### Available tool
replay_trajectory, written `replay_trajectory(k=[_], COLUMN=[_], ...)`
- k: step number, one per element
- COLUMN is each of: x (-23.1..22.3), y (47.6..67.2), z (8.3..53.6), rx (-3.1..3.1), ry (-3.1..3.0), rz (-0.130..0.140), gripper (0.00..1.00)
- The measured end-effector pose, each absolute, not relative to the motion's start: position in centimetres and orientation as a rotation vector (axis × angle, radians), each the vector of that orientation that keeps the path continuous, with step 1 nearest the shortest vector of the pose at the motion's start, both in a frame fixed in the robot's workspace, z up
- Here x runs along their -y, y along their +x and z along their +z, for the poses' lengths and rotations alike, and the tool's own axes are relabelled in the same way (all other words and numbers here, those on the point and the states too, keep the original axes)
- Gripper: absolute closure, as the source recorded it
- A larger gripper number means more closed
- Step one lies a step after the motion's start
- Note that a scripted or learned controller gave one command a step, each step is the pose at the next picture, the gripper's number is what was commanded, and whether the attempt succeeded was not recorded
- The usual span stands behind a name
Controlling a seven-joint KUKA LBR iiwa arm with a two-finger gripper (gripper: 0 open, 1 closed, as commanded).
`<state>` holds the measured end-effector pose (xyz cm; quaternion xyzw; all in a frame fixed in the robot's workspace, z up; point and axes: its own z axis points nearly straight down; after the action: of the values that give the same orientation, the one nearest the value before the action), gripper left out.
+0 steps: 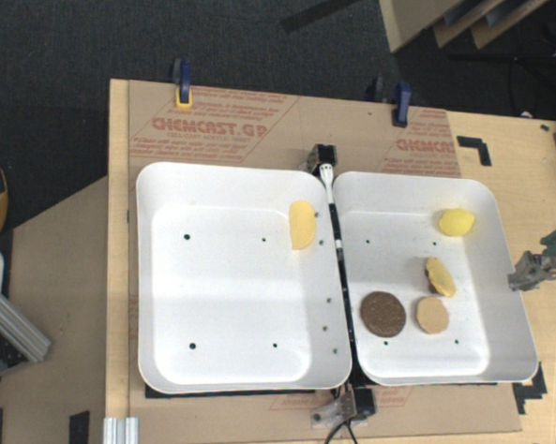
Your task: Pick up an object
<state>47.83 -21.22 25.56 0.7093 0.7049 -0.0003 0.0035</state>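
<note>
Camera view: bench with two white bins side by side. Left bin (161, 284) holds one pale yellow oblong piece (302, 225), lying against its right wall near the top. Right bin (495, 356) holds four items: a yellow lump (456, 222) near the top right corner; a small yellow wedge (440, 276) mid-bin; a tan disc (432, 316) just below the wedge, nearly touching it; a brown disc (383, 314) just left of the tan disc. Gripper (535, 271) sits at the frame's right edge, outside the right bin's right rim, well apart from every item; nothing is visible in it, and whether the jaws stand apart or together cannot be told at this size. No pick has begun; any of the five items could serve as the task's thing, the four in the right bin lying nearest. Risks, as judged: the wedge and tan disc lie so close that a descent on either may nudge the other or catch both; the two discs look flat and low, so fingers may slide over them or strike the bin floor; the oblong piece hugs the wall, leaving little room for a finger on that side; the lump near the corner may roll away under an off-centre close.
</note>
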Motion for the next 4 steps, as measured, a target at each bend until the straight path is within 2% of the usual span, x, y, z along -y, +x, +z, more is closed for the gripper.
replay_trajectory(k=[1, 2, 3, 4], x=[14.9, 22.9, 17.5, 22.7], y=[51.5, 51.2, 56.2, 52.7], z=[41.6, 41.5, 25.1, 21.8], rx=[-2.218, -2.209, -2.238, -2.219], ry=[2.197, 2.223, 2.225, 2.231], rz=[0.02, -0.001, -0.008, -0.006], gripper=[1.0, 1.0, 1.0, 1.0])
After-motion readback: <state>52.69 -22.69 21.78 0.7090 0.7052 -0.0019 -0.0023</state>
